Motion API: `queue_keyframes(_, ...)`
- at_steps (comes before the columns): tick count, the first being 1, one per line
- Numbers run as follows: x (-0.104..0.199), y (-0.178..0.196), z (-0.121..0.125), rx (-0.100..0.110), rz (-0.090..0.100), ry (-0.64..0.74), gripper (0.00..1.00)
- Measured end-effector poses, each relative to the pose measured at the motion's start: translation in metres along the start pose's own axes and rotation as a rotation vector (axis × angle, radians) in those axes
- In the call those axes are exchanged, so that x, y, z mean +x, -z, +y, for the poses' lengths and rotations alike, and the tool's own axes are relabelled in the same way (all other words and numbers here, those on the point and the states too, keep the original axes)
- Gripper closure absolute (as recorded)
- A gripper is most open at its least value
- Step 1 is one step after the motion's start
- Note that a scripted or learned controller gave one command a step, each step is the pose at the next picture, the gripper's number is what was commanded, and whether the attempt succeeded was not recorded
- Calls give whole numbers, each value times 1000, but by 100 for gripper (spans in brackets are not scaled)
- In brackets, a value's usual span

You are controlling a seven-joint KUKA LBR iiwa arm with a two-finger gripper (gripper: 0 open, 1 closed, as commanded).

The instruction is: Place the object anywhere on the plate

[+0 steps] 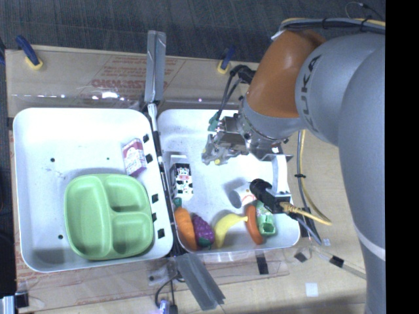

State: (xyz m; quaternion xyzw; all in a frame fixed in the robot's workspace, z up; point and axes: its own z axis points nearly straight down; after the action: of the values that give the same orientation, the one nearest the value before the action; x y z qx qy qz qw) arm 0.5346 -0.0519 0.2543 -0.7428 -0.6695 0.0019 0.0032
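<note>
In the camera view, two shallow white bins are seen side by side on the desk (78, 70). The left bin (33, 149) holds a light green plastic plate (108, 216) with three compartments, which lies flat toward the bin's 6 o'clock side. At about 1 o'clock from the plate, just beside its rim, a small red and white packet (133, 156) lies near the dividing wall.

In the right bin (196, 126), a small black and white carton (182, 180) is found at the 9 o'clock side, close to the wall. A row of toy foods is gathered along the 6 o'clock edge: an orange carrot (185, 226), a purple bunch of grapes (203, 230) touching it, a yellow banana (228, 226), then an orange elongated piece (252, 222) and a green piece (266, 222) at 5 o'clock.

The claw (217, 150) is placed over the 12 o'clock half of the right bin, on the grey arm with an orange band (288, 70) that reaches in from 3 o'clock. Whether the claw is spread or pressed together cannot be told.

The desk is a pale brown board with red print. Blue clamps (29, 52) are fixed along its 12 o'clock edge, and a grey metal bar (155, 64) runs between the bins. Dark carpeted floor (163, 5) is seen beyond the desk.
</note>
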Motion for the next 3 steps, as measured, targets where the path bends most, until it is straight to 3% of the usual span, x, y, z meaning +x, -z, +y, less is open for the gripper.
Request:
queue_keyframes(1,77,-55,-11,-1,-2,333,100)
queue_keyframes(2,77,-55,-11,-2,-3,332,0)
queue_keyframes(3,77,-45,-11,1,-3,335,100)
